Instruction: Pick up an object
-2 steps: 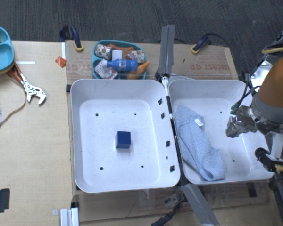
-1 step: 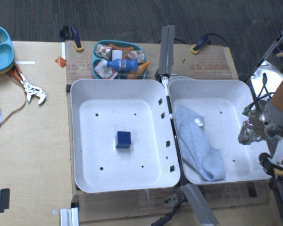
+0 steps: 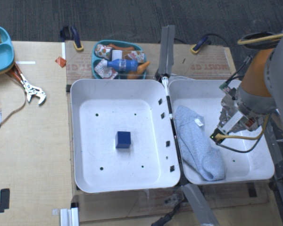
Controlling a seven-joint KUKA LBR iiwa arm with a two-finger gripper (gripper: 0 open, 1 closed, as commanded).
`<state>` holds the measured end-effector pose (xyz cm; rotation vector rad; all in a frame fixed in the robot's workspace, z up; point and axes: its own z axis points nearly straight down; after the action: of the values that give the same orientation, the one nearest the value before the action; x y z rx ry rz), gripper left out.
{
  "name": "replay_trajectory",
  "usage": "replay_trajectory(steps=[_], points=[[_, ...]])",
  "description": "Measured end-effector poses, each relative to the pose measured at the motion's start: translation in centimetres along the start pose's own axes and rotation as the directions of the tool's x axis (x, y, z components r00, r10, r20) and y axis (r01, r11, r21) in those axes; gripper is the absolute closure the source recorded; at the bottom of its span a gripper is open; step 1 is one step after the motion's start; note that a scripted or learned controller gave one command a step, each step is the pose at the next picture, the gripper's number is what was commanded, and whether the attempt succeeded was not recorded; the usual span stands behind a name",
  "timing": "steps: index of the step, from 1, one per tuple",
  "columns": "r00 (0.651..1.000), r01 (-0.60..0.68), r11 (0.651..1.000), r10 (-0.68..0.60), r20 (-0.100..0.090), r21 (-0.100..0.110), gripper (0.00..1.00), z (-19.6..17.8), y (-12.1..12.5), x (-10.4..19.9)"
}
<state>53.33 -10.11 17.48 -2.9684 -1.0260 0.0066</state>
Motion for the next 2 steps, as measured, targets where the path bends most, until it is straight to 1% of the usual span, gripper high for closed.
replay_trajectory(steps=[1,2], points=[[0.990,-0.138,0.990,0.138,-0.001,-0.002,1.00,-12.4,-2.5,0.7],[0.975,0.221,0.975,-0.221,0.002,0.001,1.00,-8.3,-2.9,5.1]])
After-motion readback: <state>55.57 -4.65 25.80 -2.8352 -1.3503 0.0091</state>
